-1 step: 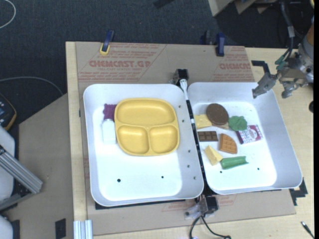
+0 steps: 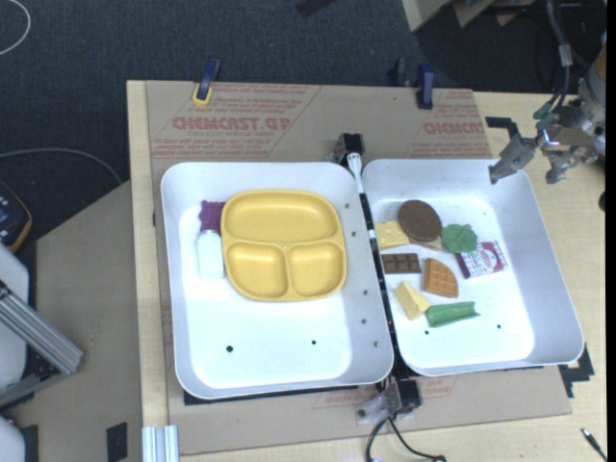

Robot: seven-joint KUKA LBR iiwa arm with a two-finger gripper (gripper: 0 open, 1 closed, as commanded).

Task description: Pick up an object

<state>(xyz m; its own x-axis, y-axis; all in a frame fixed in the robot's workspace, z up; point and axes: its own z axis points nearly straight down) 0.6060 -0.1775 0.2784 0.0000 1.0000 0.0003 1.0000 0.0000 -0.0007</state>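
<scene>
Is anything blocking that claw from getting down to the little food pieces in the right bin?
Nothing visible does. The claw hangs above the right bin's far corner, and the food pieces lie uncovered in its middle.

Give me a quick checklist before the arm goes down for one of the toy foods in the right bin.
1. Gripper above the bin's far right corner, holding nothing: ok.
2. Fingers spread apart: ok.
3. Green pickle lies apart from the waffle: ok.
4. Brown cookie overlaps the cheese slice: not ok for a clean grab.
5. Yellow tray in the left bin, out of the way: ok.
</scene>
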